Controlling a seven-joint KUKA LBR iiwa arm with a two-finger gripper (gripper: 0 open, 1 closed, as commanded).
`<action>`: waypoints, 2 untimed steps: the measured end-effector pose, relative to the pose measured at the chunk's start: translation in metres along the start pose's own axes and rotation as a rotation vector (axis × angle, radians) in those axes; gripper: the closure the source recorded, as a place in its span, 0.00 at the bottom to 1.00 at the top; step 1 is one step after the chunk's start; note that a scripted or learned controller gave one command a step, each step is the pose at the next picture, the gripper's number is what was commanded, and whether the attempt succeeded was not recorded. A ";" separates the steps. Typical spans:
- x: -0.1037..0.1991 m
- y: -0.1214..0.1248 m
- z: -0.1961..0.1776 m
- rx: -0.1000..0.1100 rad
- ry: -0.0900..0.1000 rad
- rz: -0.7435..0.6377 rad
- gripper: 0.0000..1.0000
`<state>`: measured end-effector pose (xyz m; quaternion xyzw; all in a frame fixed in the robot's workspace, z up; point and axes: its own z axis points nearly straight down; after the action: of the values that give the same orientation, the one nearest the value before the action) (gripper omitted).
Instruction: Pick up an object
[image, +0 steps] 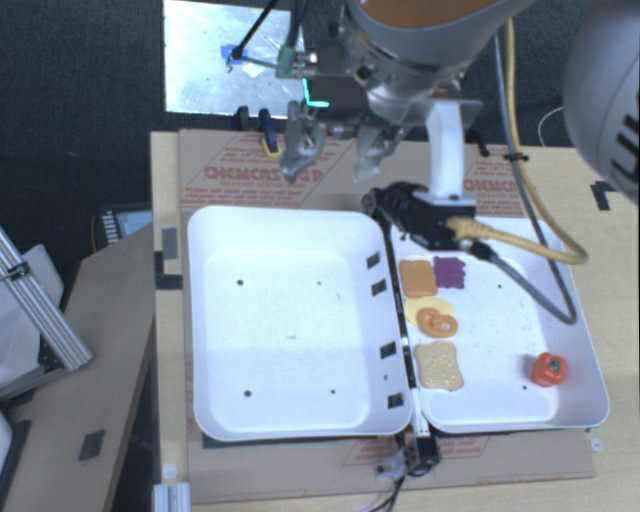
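My gripper (335, 160) hangs high over the back edge of the bench, above the far rim of the left bin (215, 300). Its two fingers (300, 150) are spread open with nothing between them. The objects lie in the right bin (570, 330): an orange square slice (418, 277), a purple piece (449, 271), a yellow slice with an orange ring (437, 322), a tan bread slice (438, 366) and a red-orange tomato-like toy (547, 369). All of them lie well in front of and to the right of the gripper.
A black fitting with a yellow hose and a grey cable (440, 222) droops over the right bin's back left corner. Black clips (385, 320) line the divide between the bins. Cardboard (240, 170) lies under both bins.
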<state>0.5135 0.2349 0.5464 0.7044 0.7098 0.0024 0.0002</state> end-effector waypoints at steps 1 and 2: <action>0.000 0.000 -0.012 -0.003 0.002 -0.002 1.00; 0.000 0.000 -0.011 -0.002 0.001 -0.003 0.00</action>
<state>0.5136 0.2353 0.5576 0.7034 0.7108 0.0035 0.0003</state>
